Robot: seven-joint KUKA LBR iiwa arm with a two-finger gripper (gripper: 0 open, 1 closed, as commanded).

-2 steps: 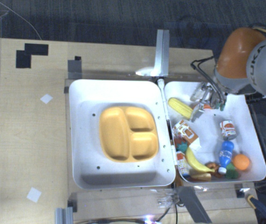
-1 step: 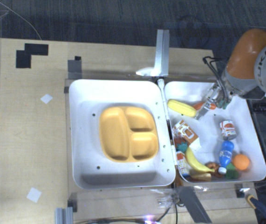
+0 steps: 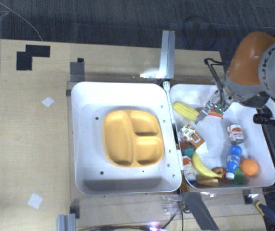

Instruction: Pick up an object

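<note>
My gripper (image 3: 205,112) hangs low in the back of the right bin (image 3: 267,150), its tip just right of a yellow corn cob (image 3: 185,111). Nothing shows in its grasp. In front of it lies a small brown and white carton (image 3: 191,135). Further forward are a banana (image 3: 202,168), a blue bottle (image 3: 232,158), a small can (image 3: 236,133) and an orange (image 3: 249,167). The arm's grey body and orange band (image 3: 250,57) cover the bin's back right corner.
The left bin (image 3: 84,129) holds a yellow divided plate (image 3: 132,137). A metal post (image 3: 167,54) stands behind the seam between the bins. Small green and brown items (image 3: 238,178) crowd the right bin's front corner. Bare bin floor lies right of the can.
</note>
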